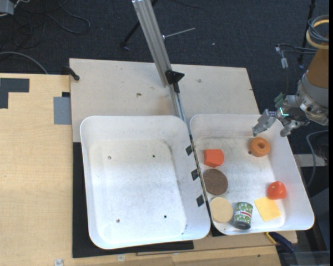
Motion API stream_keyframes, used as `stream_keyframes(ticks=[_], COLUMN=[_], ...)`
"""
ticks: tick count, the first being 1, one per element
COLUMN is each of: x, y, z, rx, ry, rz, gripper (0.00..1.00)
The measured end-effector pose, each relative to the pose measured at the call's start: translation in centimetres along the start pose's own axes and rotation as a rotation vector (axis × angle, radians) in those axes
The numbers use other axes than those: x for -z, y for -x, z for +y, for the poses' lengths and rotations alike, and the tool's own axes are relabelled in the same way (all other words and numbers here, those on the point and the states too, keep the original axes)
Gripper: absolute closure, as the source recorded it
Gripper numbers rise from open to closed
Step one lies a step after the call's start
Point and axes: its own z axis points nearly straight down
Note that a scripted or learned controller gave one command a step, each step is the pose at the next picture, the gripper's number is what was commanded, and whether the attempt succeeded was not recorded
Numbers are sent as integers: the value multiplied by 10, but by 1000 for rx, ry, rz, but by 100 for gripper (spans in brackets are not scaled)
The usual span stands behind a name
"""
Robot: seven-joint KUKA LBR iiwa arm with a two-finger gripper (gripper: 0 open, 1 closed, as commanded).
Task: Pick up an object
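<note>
While the gripper point(276, 125) hangs over the right bin's point(304, 215) far right rim, fingers spread wide, nothing sits between them. An orange donut point(260, 146) lies just below it in the bin, close but apart. Further in: orange-red block point(213, 158), brown disc point(215, 181), tan disc point(221, 209), small green-labelled can point(243, 215), yellow block point(267, 208), red tomato-like piece point(276, 190). Left bin point(94, 148) beside it on the tabletop point(122, 87).
</note>
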Motion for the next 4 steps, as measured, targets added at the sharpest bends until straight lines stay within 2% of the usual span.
stream_keyframes(ticks=[1, 3, 4], x=[3, -110, -162], y=[0, -7, -8], z=[1, -15, -14], rx=[2, -1, -2], ry=[4, -2, 5], rz=[-1, 1, -1], gripper=[0, 0, 0])
